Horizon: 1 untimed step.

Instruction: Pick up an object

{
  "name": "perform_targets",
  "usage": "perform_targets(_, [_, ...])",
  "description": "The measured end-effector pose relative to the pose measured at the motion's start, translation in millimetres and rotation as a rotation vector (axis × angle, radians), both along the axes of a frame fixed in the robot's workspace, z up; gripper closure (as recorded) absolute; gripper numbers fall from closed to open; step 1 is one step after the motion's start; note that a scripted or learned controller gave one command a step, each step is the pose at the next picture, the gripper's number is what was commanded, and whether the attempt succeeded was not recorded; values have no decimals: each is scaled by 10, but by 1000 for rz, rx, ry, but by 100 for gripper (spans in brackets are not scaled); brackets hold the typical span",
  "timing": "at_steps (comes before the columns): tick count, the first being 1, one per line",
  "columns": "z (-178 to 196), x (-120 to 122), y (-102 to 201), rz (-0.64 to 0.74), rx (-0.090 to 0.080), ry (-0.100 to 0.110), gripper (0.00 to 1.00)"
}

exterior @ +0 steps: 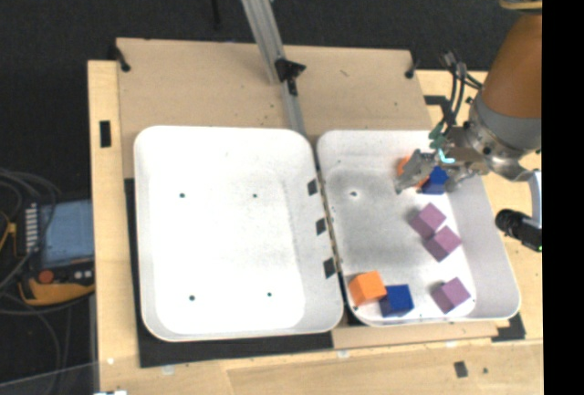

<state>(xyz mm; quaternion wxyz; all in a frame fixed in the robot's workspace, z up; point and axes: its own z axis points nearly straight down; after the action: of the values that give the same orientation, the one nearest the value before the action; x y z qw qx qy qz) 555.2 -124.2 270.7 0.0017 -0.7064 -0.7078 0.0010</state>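
Two white bins were seen side by side on the bench; the right bin held the loose pieces. The gripper was placed low over its far right part, just beside a blue block and an orange piece. How far the claw stood open could not be told. Two purple blocks lay touching mid-bin, and an orange block, a blue cube and another purple block were ranged along the near wall.

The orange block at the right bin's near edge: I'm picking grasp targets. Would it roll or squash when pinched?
The orange block looks flat-faced and rigid, so it probably slides rather than rolls. It touches a blue block, which may get nudged.
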Motion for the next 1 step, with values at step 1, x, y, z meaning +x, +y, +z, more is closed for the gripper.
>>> perform_targets(1, [23,7,-3,-2,-1,-5,0])
